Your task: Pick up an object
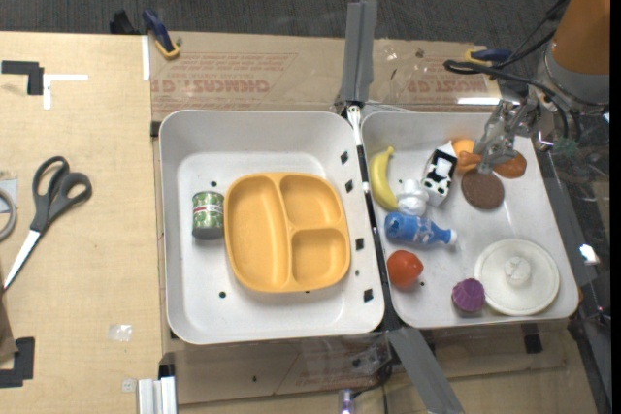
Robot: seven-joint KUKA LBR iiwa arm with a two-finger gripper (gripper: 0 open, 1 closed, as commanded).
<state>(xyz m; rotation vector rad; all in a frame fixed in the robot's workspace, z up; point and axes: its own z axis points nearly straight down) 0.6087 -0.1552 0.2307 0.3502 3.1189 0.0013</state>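
Observation:
My gripper [497, 156] hangs low over the far right part of the right bin [553, 208]. Its tip is among an orange piece [466, 152] to its left, another orange piece [512, 167] to its right and a brown disc [482, 192] just below. No object is visibly held. Further left in that bin lie a black-and-white cow toy [440, 175], a banana [381, 177] and a blue bottle [417, 230]. Near the front are a red tomato [405, 268], a purple lump [468, 295] and a white round lid [520, 275].
The left bin [184, 296] holds a yellow divided plate [288, 231] and a small green can [207, 213]. Scissors [49, 199] lie on the bench at the far left. A grey divider [359, 63] runs between the bins. Cables hang near the arm at the right.

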